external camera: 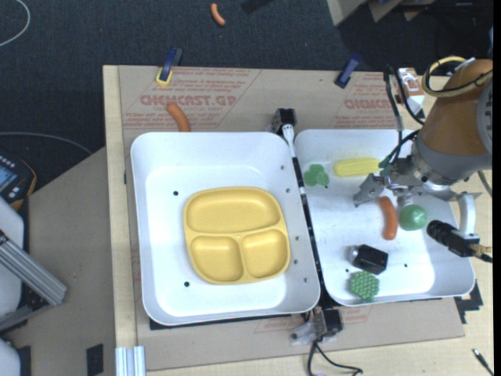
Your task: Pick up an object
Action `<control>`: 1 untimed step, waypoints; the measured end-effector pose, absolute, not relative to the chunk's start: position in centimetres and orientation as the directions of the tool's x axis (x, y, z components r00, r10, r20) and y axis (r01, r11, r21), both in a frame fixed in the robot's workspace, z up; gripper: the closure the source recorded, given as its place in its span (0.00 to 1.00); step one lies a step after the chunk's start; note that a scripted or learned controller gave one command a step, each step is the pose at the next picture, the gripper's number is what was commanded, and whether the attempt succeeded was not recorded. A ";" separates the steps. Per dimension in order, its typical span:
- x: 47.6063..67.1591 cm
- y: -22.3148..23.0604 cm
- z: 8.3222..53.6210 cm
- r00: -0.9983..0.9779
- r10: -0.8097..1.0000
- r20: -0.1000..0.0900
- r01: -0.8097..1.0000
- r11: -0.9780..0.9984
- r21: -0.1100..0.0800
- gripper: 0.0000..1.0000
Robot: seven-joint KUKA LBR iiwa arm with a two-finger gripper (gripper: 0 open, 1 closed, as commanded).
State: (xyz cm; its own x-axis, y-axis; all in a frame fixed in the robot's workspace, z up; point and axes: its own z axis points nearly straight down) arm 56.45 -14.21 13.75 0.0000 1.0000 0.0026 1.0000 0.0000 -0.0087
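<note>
The pincer [377,188] hangs spread open, gripping nothing; the orange sausage [389,217] lies just below it.

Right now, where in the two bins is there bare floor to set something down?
Left bin: bare strips all around the yellow divided plate, widest along its left and top. Right bin: crowded around the corn, broccoli, carrot, green ball and gripper; a small patch lies right of the black block and textured green ball.
</note>
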 end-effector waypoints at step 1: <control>56.4 -14.1 8.4 0.000 1.000 0.003 1.000 0.000 -0.007 0.00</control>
